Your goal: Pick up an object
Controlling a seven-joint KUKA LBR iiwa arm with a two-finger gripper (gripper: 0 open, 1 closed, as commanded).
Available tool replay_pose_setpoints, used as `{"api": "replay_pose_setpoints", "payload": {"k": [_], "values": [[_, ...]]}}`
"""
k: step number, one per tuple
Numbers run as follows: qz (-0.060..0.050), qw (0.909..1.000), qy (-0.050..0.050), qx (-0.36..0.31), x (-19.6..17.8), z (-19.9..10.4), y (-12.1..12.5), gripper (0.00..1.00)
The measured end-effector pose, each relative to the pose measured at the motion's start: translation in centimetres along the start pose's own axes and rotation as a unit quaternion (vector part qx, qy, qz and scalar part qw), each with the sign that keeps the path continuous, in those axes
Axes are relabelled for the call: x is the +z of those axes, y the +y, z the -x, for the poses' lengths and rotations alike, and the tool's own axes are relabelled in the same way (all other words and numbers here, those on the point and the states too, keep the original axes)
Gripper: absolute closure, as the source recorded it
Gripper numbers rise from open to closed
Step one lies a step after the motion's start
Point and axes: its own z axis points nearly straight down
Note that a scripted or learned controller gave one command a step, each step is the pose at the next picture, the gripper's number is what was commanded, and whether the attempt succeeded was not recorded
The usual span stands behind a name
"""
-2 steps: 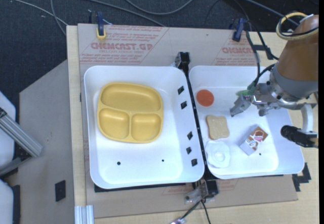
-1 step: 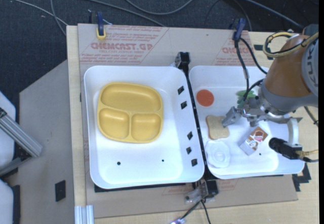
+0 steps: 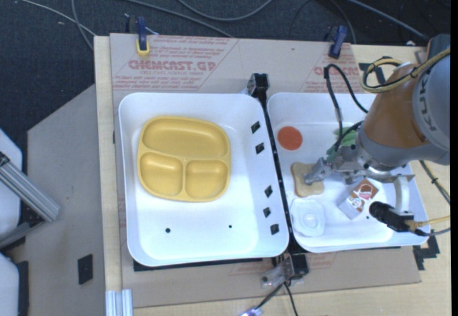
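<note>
An overhead, slanted view of a bench with two shallow white bins side by side. A grey robot arm (image 3: 411, 118) with an orange band reaches in from the right, over the right bin (image 3: 315, 109). Its claw (image 3: 316, 176) is low in that bin, its tip resting on or just above a flat tan piece shaped like a slice of toast (image 3: 306, 182). Whether the claw is released or clenched cannot be told; the tip is small and dark against the piece.

Just up and left of the claw lies a round orange disc (image 3: 290, 138). Just below the claw sits a clear round lid or cup (image 3: 310, 220), hard to make out against the white floor. To the claw's right, under the wrist, lies a small white packet with a red mark (image 3: 358, 199).

Well to the claw's left, in the left bin (image 3: 207, 236), a yellow divided plate (image 3: 184, 158) with three compartments lies flat
</note>
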Motion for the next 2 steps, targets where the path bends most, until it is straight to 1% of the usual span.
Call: {"api": "replay_pose_setpoints", "payload": {"k": [1, 2], "values": [[0.003, 1.0, 0.001, -0.001, -1.4, -0.1, 0.2, 1.0], [0.002, 1.0, -0.002, -0.001, -6.8, 0.2, -0.7, 1.0]]}}
